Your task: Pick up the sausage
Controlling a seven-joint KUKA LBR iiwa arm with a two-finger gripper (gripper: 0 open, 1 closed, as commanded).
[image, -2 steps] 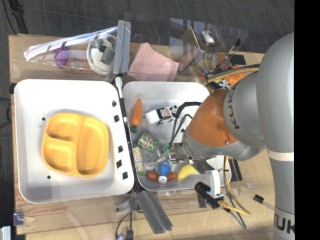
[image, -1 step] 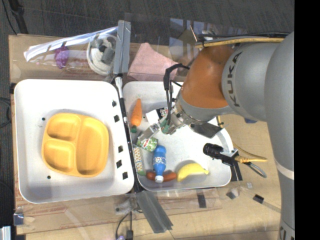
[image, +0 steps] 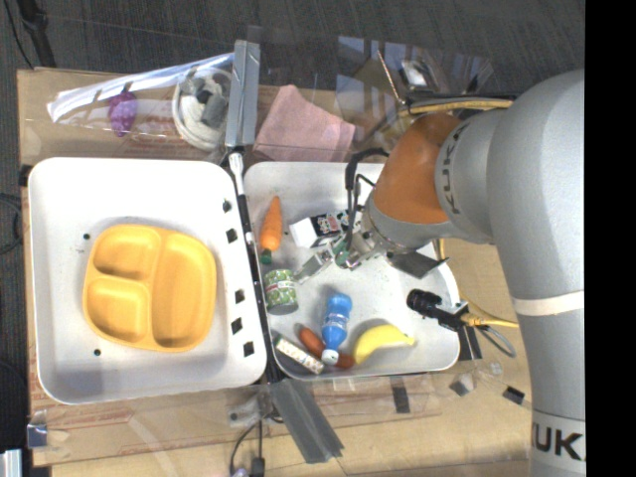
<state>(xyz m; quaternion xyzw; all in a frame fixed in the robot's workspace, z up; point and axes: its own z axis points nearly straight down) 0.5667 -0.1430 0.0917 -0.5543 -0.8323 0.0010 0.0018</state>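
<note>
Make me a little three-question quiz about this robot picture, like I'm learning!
1. True or false: the yellow three-compartment plastic tray sits in the left white bin.
2. Which lies nearest the yellow curved banana? A) orange carrot B) blue plastic bottle C) pink cloth
3. Fill in: the reddish-brown sausage lies in the ____ white bin, near its front edge.

Key: 1 true; 2 B; 3 right.
</note>
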